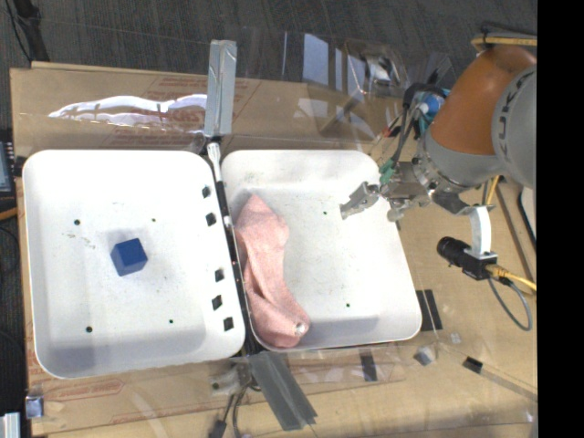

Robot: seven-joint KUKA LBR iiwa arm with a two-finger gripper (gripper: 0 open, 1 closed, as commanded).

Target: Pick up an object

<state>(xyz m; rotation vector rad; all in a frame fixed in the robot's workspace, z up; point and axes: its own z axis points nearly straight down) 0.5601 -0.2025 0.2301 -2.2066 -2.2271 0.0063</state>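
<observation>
Looking down on the counter (456,336) now, two shallow white bins are sitting side by side. The arm (479,108), grey with its orange band, is reaching in from the right, and its hand (363,199) is hanging over the upper right part of the right bin (365,322). The fingers (352,208) are pointing left toward the bin's middle, and nothing is showing between them; whether they are spread or closed I cannot tell from this angle.

Over in that same bin, a pink cloth (265,272) is lying crumpled along the left wall, stretching from the middle of the wall down to the lower left corner. The hand is sitting well apart from it, off to the upper right.

In the left bin (55,354), a small blue cube (129,255) is resting on the floor, left of centre, apart from every wall.
</observation>
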